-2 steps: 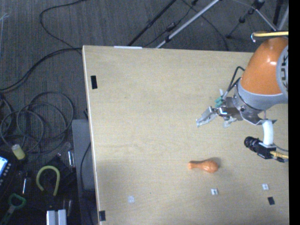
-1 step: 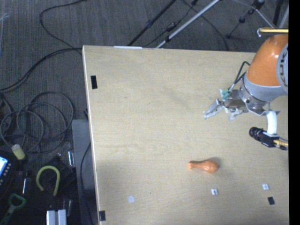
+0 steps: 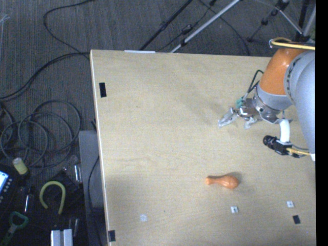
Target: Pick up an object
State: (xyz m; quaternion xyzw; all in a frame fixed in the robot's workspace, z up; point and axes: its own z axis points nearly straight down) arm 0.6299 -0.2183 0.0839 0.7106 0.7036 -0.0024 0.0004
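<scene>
- Currently, the jaws are seen at the right of the frame, just above mid-height, over bare tabletop; nothing is held between them.
- How far the jaws are parted cannot be told, as the tips are small and blurred.
- An orange object is seen lying on its side in the lower right part of the frame, below the jaws and well apart from them.
- Its shape is read as a rounded bulb at the right, narrowing to a thin neck toward the left, somewhat like a small gourd or pin.
- It is judged to be light and probably smooth, so rolling or slipping under a poor pinch is to be expected.
- A hold across the fuller body near the neck is judged safest, with the closing line set square to the long axis.
</scene>
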